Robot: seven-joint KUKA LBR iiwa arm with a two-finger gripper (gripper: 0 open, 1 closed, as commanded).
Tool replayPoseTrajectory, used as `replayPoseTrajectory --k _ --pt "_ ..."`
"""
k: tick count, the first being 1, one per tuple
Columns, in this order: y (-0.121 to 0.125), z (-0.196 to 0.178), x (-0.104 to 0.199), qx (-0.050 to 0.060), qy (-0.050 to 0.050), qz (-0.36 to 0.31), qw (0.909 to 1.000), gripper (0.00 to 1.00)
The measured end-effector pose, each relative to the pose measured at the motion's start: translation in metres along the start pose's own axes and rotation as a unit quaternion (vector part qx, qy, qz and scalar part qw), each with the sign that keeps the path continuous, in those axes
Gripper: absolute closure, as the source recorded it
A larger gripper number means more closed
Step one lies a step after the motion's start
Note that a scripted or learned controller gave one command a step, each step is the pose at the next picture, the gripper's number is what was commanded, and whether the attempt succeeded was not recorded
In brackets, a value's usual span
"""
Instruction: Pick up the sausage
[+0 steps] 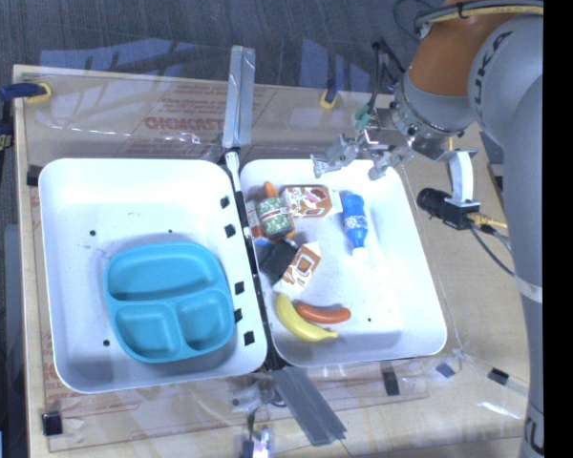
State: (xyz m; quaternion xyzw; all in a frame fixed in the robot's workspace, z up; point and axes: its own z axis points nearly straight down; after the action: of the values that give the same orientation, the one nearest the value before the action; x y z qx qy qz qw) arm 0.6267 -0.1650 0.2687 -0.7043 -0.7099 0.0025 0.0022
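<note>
The sausage [323,312] is a short reddish-orange link lying near the front of the right bin [413,284], touching a yellow banana [300,321] just in front of it. My gripper [351,161] hovers over the back rim of the right bin, well behind the sausage. Its two fingers are spread apart, with nothing between them.
The right bin also holds a blue bottle [353,220], two snack packets [307,201] [300,265], a small can [275,217] and a dark item [275,255]. A blue divided tray [168,301] lies in the left bin [76,218]. A metal divider [236,98] stands behind the bins.
</note>
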Motion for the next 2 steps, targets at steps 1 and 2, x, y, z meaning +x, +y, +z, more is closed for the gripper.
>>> replayPoseTrajectory --k 1,2 --pt "-0.067 0.112 0.026 0.001 0.0 -0.028 0.9996 0.0" --pt "-0.135 0.177 -0.025 -0.004 0.0 -0.021 0.9998 0.0"
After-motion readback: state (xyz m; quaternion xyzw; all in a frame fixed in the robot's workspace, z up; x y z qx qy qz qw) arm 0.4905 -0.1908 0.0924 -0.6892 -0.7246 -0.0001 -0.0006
